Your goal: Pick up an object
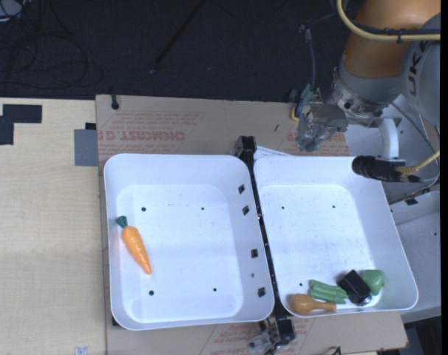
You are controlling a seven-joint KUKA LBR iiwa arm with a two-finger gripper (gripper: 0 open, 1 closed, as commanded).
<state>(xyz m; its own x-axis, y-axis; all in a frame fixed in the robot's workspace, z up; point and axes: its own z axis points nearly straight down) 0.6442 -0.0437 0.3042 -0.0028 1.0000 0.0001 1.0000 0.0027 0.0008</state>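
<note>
In the right bin [401,251], an orange gourd-shaped piece [311,304], green pod [327,291], black block [355,286] and green piece [372,278] are clustered at the near edge. A carrot [136,248] lies in the left bin [174,168]. Beyond the far rim the gripper [310,140] is seen; its opening cannot be told.

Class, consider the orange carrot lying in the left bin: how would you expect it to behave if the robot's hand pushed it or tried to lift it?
The carrot looks like smooth moulded plastic, so it is probably stiff, light and somewhat slippery. Its rounded, tapered body would likely roll or pivot in an arc when pushed. It lies close to the left bin wall, which may crowd a grasp.
</note>
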